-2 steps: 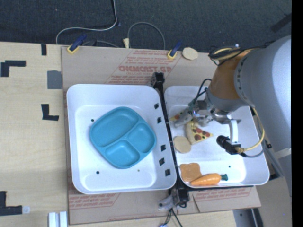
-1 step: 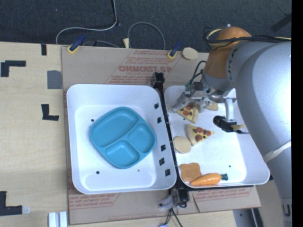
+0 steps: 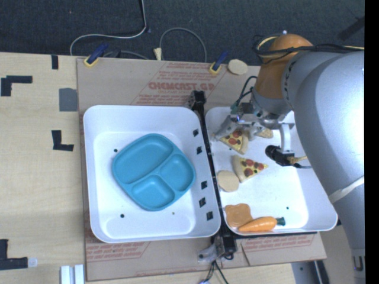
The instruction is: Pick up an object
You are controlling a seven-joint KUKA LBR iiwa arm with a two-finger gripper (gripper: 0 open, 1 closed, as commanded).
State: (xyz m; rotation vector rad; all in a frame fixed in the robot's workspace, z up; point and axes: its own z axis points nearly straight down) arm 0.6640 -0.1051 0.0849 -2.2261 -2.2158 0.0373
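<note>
My gripper (image 3: 239,125) is low in the back left part of the right bin (image 3: 314,209). It sits right over a pizza slice (image 3: 235,139) with red toppings. A second pizza slice (image 3: 249,168) lies just in front of it, apart from the gripper. A pale round bun (image 3: 228,180) rests near the bin's left wall. At the front lie an orange toast piece (image 3: 237,213) and a carrot (image 3: 259,223). Nothing is visibly held off the floor.
The left bin (image 3: 98,218) holds a blue divided plate (image 3: 154,170). A beige round piece (image 3: 237,67) lies outside on the cardboard behind the right bin. The grey arm (image 3: 331,117) covers the right bin's back right part. A black divider runs between the bins.
</note>
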